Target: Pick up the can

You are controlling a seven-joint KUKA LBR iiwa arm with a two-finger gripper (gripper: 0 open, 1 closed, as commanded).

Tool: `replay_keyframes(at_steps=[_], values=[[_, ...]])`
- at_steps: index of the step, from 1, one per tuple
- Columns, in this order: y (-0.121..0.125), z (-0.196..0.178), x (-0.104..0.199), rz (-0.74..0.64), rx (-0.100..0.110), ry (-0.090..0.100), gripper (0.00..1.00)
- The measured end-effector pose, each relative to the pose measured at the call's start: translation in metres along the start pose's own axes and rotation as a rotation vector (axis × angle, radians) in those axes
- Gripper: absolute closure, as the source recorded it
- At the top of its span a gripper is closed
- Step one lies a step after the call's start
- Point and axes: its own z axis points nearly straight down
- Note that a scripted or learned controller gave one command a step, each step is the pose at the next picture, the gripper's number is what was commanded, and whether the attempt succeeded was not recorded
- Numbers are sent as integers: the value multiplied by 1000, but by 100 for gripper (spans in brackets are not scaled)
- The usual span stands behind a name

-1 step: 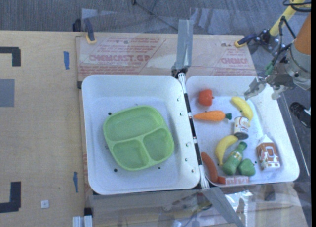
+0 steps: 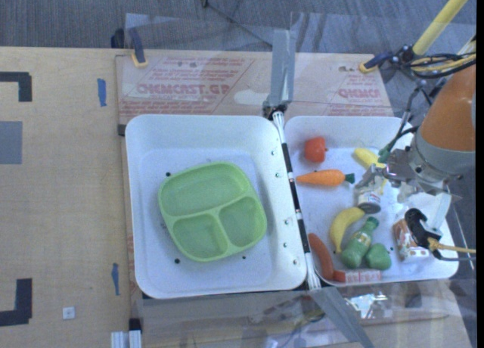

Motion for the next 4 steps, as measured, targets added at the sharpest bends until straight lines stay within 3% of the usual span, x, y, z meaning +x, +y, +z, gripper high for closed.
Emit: replay_keyframes(at_steps=[1,2,3,4], values=[[8,44,3,59,-7,1,0],[-8,44,-14,227,-9,3,0],[-8,34,-16,231,-10,1,100],[-44,-51,69,414,0,0,100]])
